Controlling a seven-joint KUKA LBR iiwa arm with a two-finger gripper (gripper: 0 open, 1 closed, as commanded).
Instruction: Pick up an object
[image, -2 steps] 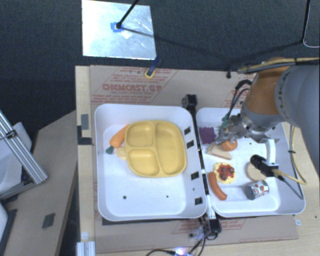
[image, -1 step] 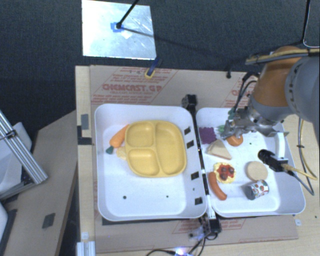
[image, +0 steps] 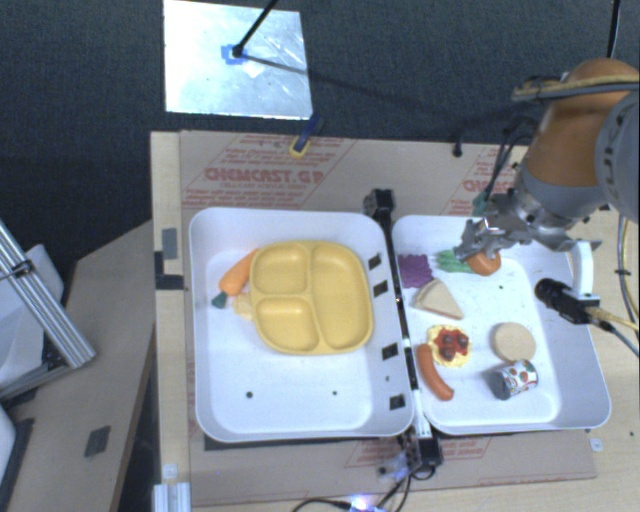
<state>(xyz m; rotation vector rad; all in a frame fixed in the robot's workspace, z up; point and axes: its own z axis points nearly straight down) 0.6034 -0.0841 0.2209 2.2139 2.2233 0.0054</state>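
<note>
The arm (image: 585, 130) reaches in from the right at the far side of the right bin, its orange band uppermost and its wrist bent down toward the bin's far left part. The gripper (image: 478, 243) is low over a small orange carrot with a green top (image: 484, 263), touching or just above it. Whether the fingers are released or clenched cannot be told, and the carrot is not seen between them.

There are two white bins. The left bin (image: 290, 410) bears one yellow divided plate (image: 305, 296) with three compartments. One larger carrot (image: 237, 272) lies at the plate's left edge, partly tucked beneath it.

The right bin (image: 575, 400) holds seven small things, well apart from one another:
- one round tan biscuit (image: 514, 342), right of middle
- one pale wedge (image: 437, 298), like cheese or a sandwich half, left of middle
- one purple piece (image: 414, 269), far left
- one yellow piece with red topping (image: 450, 343), near the middle
- one sausage (image: 433, 372), near left
- one small can (image: 513, 379) on its side, near right
- the small carrot under the gripper, far left
</note>
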